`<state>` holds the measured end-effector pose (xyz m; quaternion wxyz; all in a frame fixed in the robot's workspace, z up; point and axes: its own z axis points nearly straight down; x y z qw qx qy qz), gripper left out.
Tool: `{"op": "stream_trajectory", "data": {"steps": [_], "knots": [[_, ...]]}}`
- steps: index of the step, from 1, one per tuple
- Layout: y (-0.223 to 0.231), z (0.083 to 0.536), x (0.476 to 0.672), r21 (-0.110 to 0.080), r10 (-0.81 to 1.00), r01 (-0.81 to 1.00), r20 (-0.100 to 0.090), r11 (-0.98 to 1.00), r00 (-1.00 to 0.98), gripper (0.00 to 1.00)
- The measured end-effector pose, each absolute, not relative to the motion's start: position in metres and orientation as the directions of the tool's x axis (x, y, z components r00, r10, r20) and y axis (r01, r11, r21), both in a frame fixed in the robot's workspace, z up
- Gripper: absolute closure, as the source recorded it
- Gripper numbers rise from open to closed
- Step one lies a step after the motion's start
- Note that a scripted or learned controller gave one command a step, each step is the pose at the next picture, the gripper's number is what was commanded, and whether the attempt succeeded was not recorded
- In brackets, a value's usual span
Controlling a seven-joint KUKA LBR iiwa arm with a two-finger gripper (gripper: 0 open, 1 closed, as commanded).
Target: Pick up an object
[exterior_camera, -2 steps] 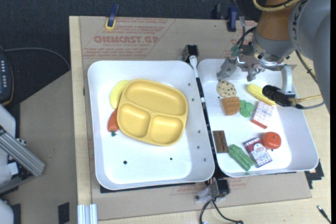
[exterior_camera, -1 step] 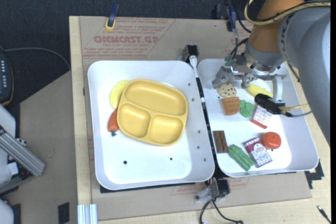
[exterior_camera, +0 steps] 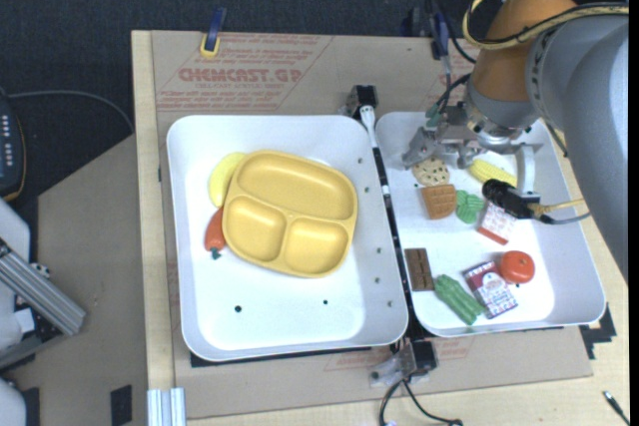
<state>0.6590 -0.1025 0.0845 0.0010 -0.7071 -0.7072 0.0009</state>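
Bench board (exterior_camera: 150,214), tan, printed in red "CHEMCAST GP" along its far edge; a blue-and-yellow clamp (exterior_camera: 212,33) sits at that edge.

Left bin (exterior_camera: 190,304): a yellow three-compartment tray (exterior_camera: 290,213) takes up most of it, tilted slightly. A yellow piece (exterior_camera: 222,177) pokes out from under the tray's left rim; a red pepper-like toy (exterior_camera: 215,232) lies just beside it, touching the tray's edge.

Right bin (exterior_camera: 579,299): crowded. Arm (exterior_camera: 559,45) comes in from the right, orange band above the wrist. Gripper (exterior_camera: 439,147) is low over the bin's far left corner; whether its fingers are apart or together, cannot tell. Just beside it, nearer the camera: a speckled cracker (exterior_camera: 432,173), then a brown bread-like block (exterior_camera: 438,201). Yellow corn-like piece (exterior_camera: 492,172) and a green lump (exterior_camera: 469,208) lie near, to the right.

Well apart, near edge: tomato (exterior_camera: 516,266), red printed packet (exterior_camera: 492,288) (text unreadable), green pickle (exterior_camera: 456,298), brown chocolate bar (exterior_camera: 417,268).
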Motion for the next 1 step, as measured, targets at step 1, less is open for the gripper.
{"op": "stream_trajectory", "data": {"steps": [1], "knots": [[-0.1025, 0.0988, 0.6615, 0.006, 1.0, 1.0, -0.001, 0.0, 0.0, 1.0]]}}
